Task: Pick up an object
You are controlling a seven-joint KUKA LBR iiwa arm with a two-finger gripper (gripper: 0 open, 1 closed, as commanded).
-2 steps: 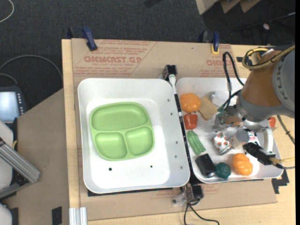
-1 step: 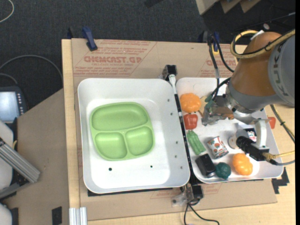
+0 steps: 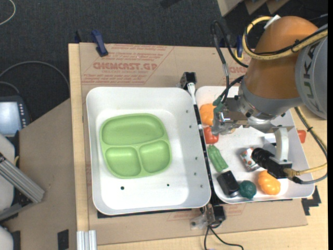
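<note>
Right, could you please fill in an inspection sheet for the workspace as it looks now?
Surface: cardboard-topped bench, with left bin and right bin side by side.
Job's things: in right bin, orange piece, red piece, green pod, black block, teal ball, orange fruit.
Clutter: green divided tray in left bin.
Grippers: gripper low over right bin's left edge, beside orange piece.
Cables: black cables along arm.
Surroundings: blue clamp at bench's far edge; dark carpet.

Right bin — green pod (slanted), teal ball, orange toy.
</note>
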